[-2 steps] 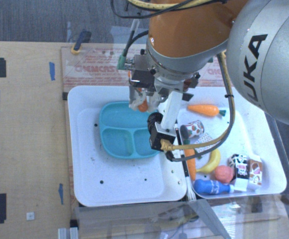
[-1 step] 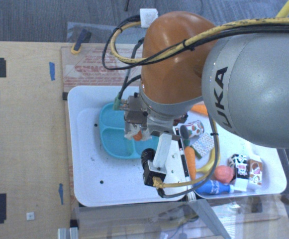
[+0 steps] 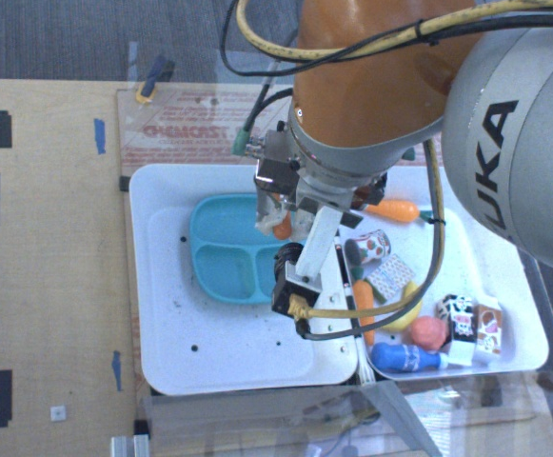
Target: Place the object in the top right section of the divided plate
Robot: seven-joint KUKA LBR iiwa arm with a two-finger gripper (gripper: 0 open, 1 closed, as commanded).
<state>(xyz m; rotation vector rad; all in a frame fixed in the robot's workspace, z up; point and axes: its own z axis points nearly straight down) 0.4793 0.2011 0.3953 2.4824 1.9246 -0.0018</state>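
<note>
Two bins (image 3: 162, 350) sit side by side on the bench; the left one holds the blue divided plate (image 3: 224, 255), the right one a loose pile of toys.

Task status: judged incomplete. All visible plate sections appear bare. One long section lies along the plate's upper edge and smaller ones sit below it. The plate's right edge, where the target section lies, is partly hidden behind the gripper (image 3: 278, 222) and wrist hardware, so that section cannot be inspected in full.

Object: a small orange piece (image 3: 282, 227) shows at the gripper's tip, just over the plate's upper right edge. It seems to be the item being carried. Whether it hangs above the plate or already touches it cannot be determined from this angle.

Tool: the arm reaches in from the right and the gripper points down at the plate's right side. The orange piece sits right at the tip, but the wrist body masks the rest, so how the gripper is set, and whether it truly grips the piece, cannot be told.

Remaining work, as judged: set the piece down inside the top right section, release it, and withdraw clear of the plate.

Right bin contents noted: carrot (image 3: 397, 210), red ball (image 3: 428, 332), blue bottle (image 3: 402, 358), small cartons (image 3: 474, 326).
</note>
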